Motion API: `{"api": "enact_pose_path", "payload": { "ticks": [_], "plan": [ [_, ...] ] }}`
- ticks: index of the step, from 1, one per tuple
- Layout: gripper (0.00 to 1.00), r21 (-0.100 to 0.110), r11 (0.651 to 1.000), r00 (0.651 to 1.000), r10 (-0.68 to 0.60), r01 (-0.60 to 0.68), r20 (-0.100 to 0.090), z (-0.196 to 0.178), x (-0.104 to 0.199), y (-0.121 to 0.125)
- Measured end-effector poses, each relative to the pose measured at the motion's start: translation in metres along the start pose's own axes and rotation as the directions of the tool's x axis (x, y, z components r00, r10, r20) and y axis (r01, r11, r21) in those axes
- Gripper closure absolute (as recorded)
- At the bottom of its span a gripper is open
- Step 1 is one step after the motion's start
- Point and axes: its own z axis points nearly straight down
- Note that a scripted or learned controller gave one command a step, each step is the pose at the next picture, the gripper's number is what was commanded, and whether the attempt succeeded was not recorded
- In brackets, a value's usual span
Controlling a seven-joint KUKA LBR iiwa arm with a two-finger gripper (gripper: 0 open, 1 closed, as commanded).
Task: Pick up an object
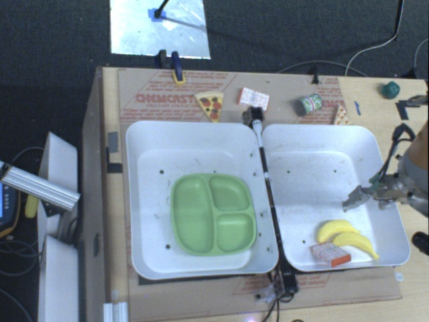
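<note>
The pincer (354, 200) stands at the right side of the right bin (301, 139), low over the bin floor, with the arm entering from the right edge. Whether it is apart or together cannot be told at this resolution; nothing is seen between its tips.

The candidate objects lie in the near right corner of that bin: a yellow banana (345, 236) and, just beside it toward the front wall, a small red-and-white box (330, 253). The two appear to touch or nearly so. The pincer is near the banana but not over it.

The left bin (154, 139) holds a green divided plate (214, 213), well apart from the pincer.

Assessment: the banana is the nearer target. A sound approach would centre above its thick middle, span its narrow width, and descend vertically. The bin wall and the adjoining box leave little clearance, so a glancing contact could push the fruit into the corner.
</note>
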Motion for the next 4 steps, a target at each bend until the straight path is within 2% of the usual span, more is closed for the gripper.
{"api": "enact_pose_path", "payload": {
  "ticks": [1, 2, 3, 4],
  "plan": [
    [0.00, -0.001, 1.000, 1.000, -0.002, 0.002, -0.001, 0.090, 0.050, -0.004],
    [0.00, -0.002, 1.000, 1.000, -0.002, 0.002, 0.000, -0.006, 0.074, -0.004],
    [0.00, -0.007, 1.000, 1.000, -0.001, 0.001, 0.002, 0.070, 0.106, -0.002],
    [0.00, -0.001, 1.000, 1.000, 0.000, 0.000, 0.001, 0.044, 0.033, 0.009]
  ]
}}
